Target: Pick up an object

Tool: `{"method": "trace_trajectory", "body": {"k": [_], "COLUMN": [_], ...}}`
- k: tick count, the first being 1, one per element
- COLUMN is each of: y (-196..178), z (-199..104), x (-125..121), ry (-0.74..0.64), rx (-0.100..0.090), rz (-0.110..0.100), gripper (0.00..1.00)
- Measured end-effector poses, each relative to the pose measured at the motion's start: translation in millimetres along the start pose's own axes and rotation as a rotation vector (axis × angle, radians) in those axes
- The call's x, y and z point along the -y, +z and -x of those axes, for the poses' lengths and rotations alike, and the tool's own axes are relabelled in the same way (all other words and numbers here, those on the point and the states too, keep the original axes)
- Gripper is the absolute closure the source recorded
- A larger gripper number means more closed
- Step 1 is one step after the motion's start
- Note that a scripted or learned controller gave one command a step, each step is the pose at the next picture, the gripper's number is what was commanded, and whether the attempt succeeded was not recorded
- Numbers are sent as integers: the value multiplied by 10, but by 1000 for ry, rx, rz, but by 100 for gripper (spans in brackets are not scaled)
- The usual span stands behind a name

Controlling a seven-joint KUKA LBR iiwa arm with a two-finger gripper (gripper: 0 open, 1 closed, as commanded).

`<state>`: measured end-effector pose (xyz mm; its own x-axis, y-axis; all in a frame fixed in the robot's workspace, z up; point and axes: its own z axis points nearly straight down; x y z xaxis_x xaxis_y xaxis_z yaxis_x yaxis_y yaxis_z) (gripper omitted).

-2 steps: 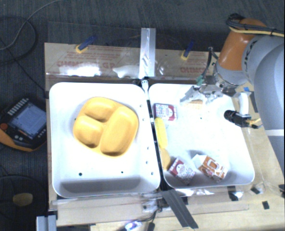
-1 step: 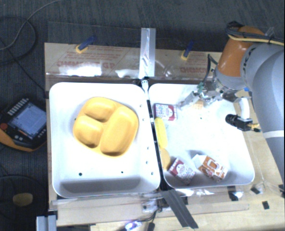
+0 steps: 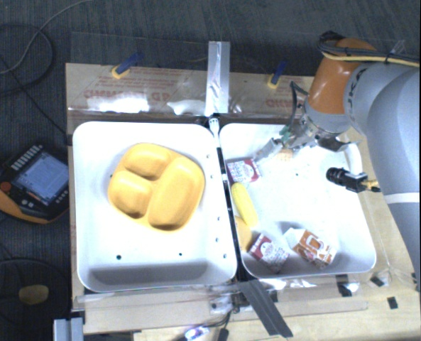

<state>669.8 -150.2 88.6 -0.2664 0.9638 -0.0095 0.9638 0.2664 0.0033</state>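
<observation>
Hovering low over the far end of the right bin (image 3: pixel 366 254), gripper (image 3: pixel 290 137) carrying nothing visible; pick apparently not yet made. Waiting below: small maroon carton (image 3: pixel 241 170), yellow corn cob (image 3: pixel 243 203), second maroon carton (image 3: pixel 268 250), orange-and-white carton (image 3: pixel 314 247). Resting in the left bin (image 3: pixel 89 261), a yellow divided dish (image 3: pixel 155 185). Blurring into the white floor, the claw's tips, spread or pressed impossible to tell.

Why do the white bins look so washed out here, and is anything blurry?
In the camera view, bright overhead light bleaches the right bin and left bin; the yellow tray casts a soft shadow below itself; the gripper looks smeared; the small cartons' print is unreadable.
</observation>
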Motion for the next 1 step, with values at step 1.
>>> {"method": "trace_trajectory", "body": {"k": [1], "y": [-92], "z": [-3], "x": [5], "ry": [-1], "rx": [-2], "rz": [-3], "gripper": [100]}}
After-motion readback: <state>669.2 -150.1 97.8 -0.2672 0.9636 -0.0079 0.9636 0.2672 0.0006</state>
